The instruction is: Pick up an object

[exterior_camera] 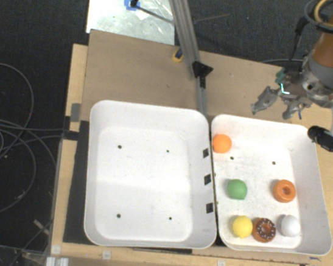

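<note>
Orange ball [221, 144] at far left corner of right bin [319, 181], likely light, smooth and prone to rolling, best pinched across its middle; gripper [279, 106] spread open, holding nothing, above bin's far rim.

Bins [150, 121] matt white plastic, speckled; bench [132, 69] plain wood board; claw [279, 105] grey metal.

Six objects [236, 189] in right bin [321, 209]

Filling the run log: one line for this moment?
claw: open, above right bin's far edge | holding: nothing | right bin: six items | pick: not started
</note>
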Robot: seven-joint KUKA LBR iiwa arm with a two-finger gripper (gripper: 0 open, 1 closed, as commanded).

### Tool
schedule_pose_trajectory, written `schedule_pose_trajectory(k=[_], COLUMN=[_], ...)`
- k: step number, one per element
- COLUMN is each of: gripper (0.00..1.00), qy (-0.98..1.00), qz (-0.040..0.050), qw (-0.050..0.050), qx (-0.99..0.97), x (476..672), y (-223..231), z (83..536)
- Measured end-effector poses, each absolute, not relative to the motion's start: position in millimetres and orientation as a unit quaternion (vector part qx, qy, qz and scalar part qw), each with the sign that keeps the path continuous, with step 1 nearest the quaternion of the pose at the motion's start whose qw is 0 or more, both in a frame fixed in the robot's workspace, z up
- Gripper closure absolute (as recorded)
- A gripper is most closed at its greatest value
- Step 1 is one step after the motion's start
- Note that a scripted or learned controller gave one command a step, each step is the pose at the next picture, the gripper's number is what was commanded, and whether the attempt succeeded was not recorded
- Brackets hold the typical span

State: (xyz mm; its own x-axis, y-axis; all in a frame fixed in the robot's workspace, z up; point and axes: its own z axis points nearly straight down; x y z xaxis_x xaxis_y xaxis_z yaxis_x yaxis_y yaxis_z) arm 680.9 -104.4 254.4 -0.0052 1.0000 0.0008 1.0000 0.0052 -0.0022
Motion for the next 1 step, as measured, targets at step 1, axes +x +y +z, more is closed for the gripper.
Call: schedule_pose_trajectory(k=[1], gripper=[0.00], qy=[-0.709], qz=[-0.0002], qw=[-0.001], qx=[-0.705], x=[681.5], y=[-104.4], z=[256.9])
